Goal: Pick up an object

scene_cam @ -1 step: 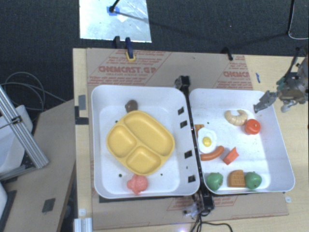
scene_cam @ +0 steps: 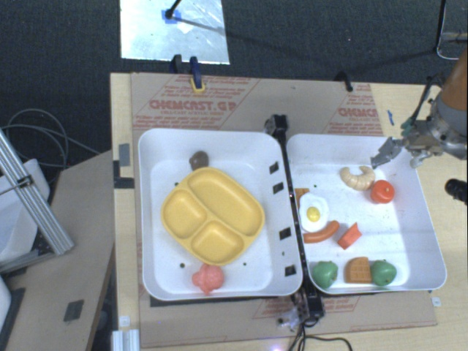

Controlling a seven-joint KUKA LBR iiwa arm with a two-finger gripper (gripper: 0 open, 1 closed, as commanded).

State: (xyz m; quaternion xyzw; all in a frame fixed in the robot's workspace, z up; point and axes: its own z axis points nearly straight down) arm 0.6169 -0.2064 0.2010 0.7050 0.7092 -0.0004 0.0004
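Front row, right bin: green round piece, brown waffle-like piece and second green piece lie side by side along the near wall.

Front edge, left bin: pink lumpy toy rests just below the yellow tray.

Left bin: shallow, white, holding a yellow three-compartment tray set at a diagonal; a small brown-grey object sits at the tray's far corner, touching or nearly touching its rim.

Right bin: shallow, white, beside the left bin and separated from it by a dark divider strip.

Mid right bin: fried egg near the left wall; sausage just below it; orange-red wedge just right of the sausage.

Far right bin: pale croissant and red-orange tomato-like ball, close together, near the far right corner.

Gripper: above the bin's far right area, pointing toward the croissant, tip just beyond it; nothing seen between the fingers; how far they are spread cannot be judged.

Arm: grey with an orange band, entering from the right edge.

Bench: brown sheet with red lettering beneath both bins.
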